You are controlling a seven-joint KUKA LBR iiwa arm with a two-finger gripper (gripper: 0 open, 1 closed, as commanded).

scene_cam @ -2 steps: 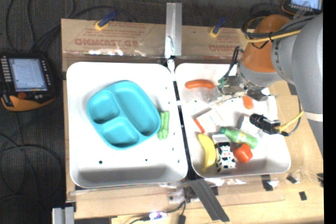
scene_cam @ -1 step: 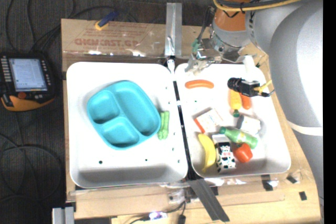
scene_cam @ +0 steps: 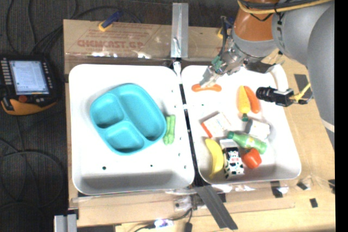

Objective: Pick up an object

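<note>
The gripper (scene_cam: 213,74) is seen low in the right bin (scene_cam: 283,168), fingers narrow around an orange carrot (scene_cam: 207,87). A banana (scene_cam: 215,156) and cow toy (scene_cam: 234,162) are spotted well below it.

A handheld control pendant (scene_cam: 25,84) lies left of the bench — among cables.

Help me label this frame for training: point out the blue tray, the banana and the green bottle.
blue tray (scene_cam: 128,118): camera view, on the ridge between its compartments.
banana (scene_cam: 216,156): camera view, on the middle of its curve.
green bottle (scene_cam: 247,141): camera view, on its body.
</note>
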